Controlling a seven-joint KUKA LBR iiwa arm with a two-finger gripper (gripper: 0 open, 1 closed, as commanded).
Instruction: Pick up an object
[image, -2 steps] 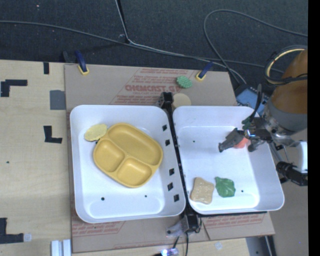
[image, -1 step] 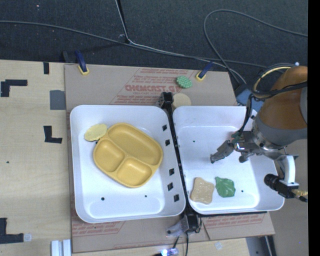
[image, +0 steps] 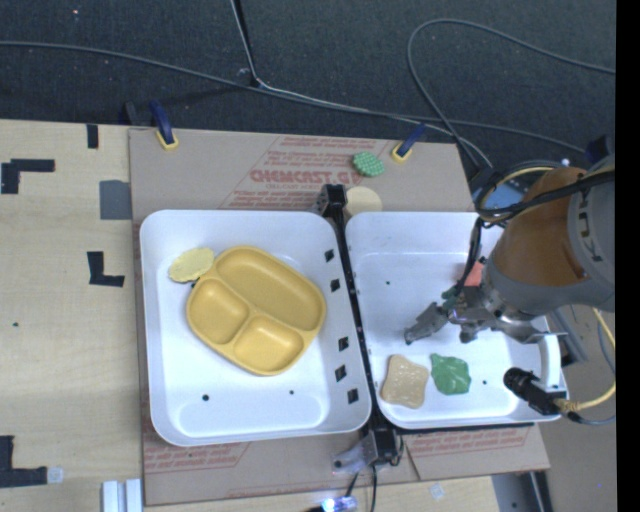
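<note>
Green toy (image: 450, 374) beside beige piece (image: 405, 381), board (image: 290, 175) reads "CHEMCAST"

The setting is a robotics laboratory or test cell, not a domestic or commercial space. A wooden bench (image: 60, 330) carries black tape marks, and a sheet of printed cardboard (image: 290, 170) is fixed to it with blue-and-yellow clamps (image: 162, 128). Two shallow white bins (image: 180, 420) sit side by side on the cardboard, joined by a black divider (image: 345, 300). An industrial arm (image: 545, 250), grey with an orange band, reaches in over the right bin. Loose cables (image: 300, 95) trail across dark carpet (image: 330, 40) behind the bench. The bin contents are toy-like test pieces: a yellow compartment tray (image: 255, 310), a tan piece (image: 404, 382), a green piece (image: 451, 374).
</note>
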